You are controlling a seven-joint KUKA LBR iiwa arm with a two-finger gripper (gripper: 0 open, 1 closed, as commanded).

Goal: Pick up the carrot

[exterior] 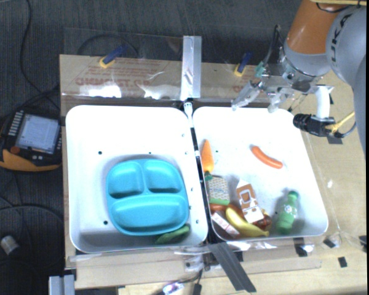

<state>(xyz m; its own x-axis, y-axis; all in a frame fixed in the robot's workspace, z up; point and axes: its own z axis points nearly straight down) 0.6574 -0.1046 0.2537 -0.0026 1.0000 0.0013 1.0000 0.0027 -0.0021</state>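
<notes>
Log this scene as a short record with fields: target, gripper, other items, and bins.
target: carrot, lying at the left wall of the right bin
gripper: gripper open, above the right bin's far edge, apart from the carrot
right bin items: sausage, green bottle, banana, small carton
left bin: left bin holds a blue tray, with a green item at its near edge
</notes>
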